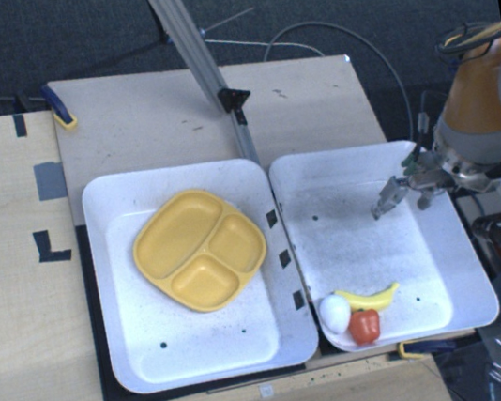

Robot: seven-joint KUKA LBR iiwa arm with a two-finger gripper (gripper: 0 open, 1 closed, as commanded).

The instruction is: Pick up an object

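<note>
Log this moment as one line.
hand: open, over right bin, holding nothing | banana, egg, red pepper: near corner | yellow tray: left bin

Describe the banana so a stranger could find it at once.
Look in the right white bin, at its near left corner, where three small things lie bunched together. The banana is the curved yellow one, lying above the red pepper and beside the white egg.

**Yellow tray, bright fruit, white bins**

Yellow divided tray (200,249) glowing in the left white bin (114,294). Right white bin (453,275), grey-speckled floor: yellow banana (373,297), red pepper (366,325), white egg (334,313). Pale wood worktop (17,281) with dark tape marks.
</note>
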